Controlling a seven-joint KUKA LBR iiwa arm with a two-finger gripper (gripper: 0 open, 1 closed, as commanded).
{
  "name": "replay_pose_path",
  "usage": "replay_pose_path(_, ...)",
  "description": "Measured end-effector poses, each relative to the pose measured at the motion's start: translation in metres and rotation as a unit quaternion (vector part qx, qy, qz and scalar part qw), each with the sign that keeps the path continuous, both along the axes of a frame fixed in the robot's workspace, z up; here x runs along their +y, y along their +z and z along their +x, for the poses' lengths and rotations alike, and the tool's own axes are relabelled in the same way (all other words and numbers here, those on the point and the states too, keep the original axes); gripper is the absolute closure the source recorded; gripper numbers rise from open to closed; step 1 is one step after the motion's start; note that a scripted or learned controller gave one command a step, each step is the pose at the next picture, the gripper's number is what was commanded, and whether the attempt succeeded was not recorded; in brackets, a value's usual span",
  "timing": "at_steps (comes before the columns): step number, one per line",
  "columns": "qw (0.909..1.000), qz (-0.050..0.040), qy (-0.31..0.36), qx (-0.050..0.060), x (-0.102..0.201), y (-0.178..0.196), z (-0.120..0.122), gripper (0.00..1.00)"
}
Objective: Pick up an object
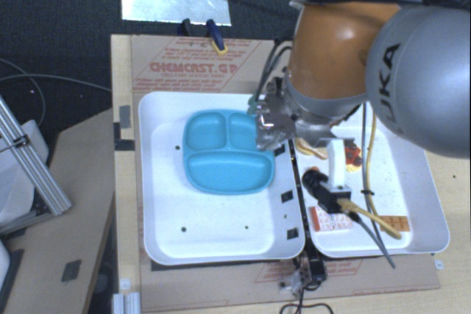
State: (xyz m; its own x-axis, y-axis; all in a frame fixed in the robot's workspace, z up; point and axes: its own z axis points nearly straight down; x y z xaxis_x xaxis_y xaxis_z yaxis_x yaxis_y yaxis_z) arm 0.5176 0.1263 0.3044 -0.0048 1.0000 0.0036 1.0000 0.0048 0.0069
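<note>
Camera view puts the arm (368, 48) in from your right, its orange band bulking over the seam between the two white bins, wrist angled down toward the left bin (165, 232). You'll find the tool (268, 125) at the right edge of the blue divided plate (221, 162), which lies flat in that bin; the wrist hides the tips, so I cannot tell whether they're spread or pressed together. Letters "UKA" show on the grey link. Red print on the cardboard (191, 66) under the bins seems to read "CHEMCAST GP". Small objects (338, 220) lie in the right bin (423, 195).
</note>
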Motion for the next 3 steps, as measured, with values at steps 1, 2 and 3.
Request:
replay_pose_path(1, 1.0, -0.0012, -0.003, -0.001, -0.033, 0.063, -0.007, 1.0)
replay_pose_path(2, 1.0, -0.0014, -0.002, 0.001, -0.032, 0.06, -0.007, 0.0)
replay_pose_path(3, 1.0, -0.0004, 0.002, 0.001, 0.032, 0.085, -0.029, 0.0)
